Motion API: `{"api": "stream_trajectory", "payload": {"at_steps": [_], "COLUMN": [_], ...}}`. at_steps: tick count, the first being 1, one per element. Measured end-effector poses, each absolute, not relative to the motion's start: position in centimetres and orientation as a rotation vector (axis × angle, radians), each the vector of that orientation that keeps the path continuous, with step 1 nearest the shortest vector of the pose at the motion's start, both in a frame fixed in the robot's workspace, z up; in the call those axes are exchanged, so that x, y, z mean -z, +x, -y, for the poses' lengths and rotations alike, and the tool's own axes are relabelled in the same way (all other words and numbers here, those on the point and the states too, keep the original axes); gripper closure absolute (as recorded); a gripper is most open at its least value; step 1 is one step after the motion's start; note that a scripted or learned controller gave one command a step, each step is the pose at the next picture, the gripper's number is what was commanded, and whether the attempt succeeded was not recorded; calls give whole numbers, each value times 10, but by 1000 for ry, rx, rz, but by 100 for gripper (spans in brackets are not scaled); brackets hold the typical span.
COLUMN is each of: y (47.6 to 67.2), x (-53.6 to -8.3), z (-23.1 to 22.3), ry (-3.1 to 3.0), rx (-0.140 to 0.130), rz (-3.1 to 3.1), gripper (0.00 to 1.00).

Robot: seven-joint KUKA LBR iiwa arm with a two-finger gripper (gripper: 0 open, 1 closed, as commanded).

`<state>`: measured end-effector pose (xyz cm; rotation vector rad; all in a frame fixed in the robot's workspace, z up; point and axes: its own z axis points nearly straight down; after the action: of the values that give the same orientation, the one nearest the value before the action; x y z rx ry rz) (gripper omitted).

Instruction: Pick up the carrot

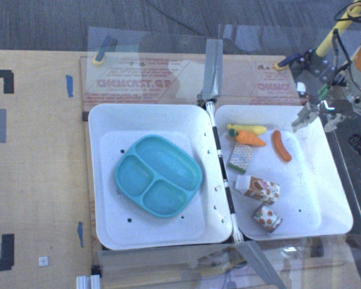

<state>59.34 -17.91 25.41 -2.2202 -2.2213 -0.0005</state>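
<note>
We are inspecting the wooden bench (36,179), which is carrying two white bins on brown card beside grey carpet. The left bin (102,221) is holding a blue divided plate (159,174). The right bin (334,209) is holding the carrot (250,138), just beside a yellow piece (248,128). We are judging the approach step: the tool (317,114) is hanging at the bin's upper right rim, its spread impossible to tell, needing leftward travel and descent.

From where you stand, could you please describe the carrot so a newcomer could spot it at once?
Look in the right-hand white bin, at its upper left corner. The carrot lies just below a yellow banana and above a small carton. It is short, orange and green-topped, unlike the slimmer sausage to its right.
</note>
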Motion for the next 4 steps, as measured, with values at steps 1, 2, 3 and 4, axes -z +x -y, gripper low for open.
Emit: {"api": "stream_trajectory", "payload": {"at_steps": [1,2,3,4], "y": [632,654,656,655], "x": [-138,-88,-100,-100], "z": [115,99,99,99], "ry": [-2199,-1993,-1997,-1997], "rx": [-1,3,10,10], "rz": [2242,2431,2435,2434], "gripper": [0,0,100,0]}}
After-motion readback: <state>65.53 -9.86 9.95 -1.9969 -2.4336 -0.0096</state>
